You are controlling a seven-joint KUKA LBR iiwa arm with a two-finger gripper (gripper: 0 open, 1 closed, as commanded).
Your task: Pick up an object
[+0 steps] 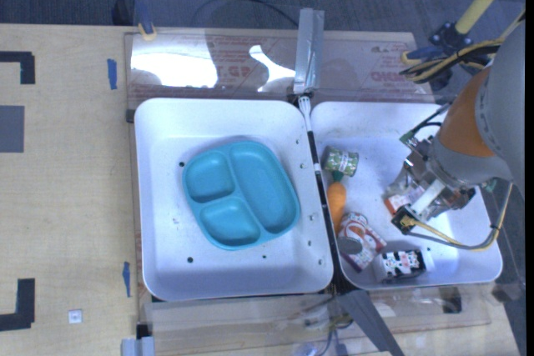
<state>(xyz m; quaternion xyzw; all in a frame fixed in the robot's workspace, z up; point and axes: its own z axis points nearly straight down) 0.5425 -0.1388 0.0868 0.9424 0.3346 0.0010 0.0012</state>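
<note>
**Mia:** Where is the gripper [409, 198]?

**Tom:** It is low over the bin on the right of the view [375, 129], in the half of it near the arm.

**Mia:** Is it spread or pressed together?

**Tom:** I cannot tell. The arm is over it. There is a small red and white bit right at its tip, but it is too blurry to say what it is or if it is pinched.

**Mia:** What can it pick up?

**Tom:** Four things lie in that bin, all on the other side from the arm. A shiny green can [340, 162] lies on its side near the wall between the bins. An orange carrot [336, 201] lies just under the can. A red and white packet [360, 233] touches the carrot's lower end. A little black and white box [403, 263] lies by the packet, near the front rim.

**Mia:** Which is closest to the gripper?

**Tom:** The box and the packet are near it, but apart from it. The can and carrot are farther away.

**Mia:** And the other bin [167, 146]?

**Tom:** A blue plate [240, 192] with three parts lies in its middle.
</note>
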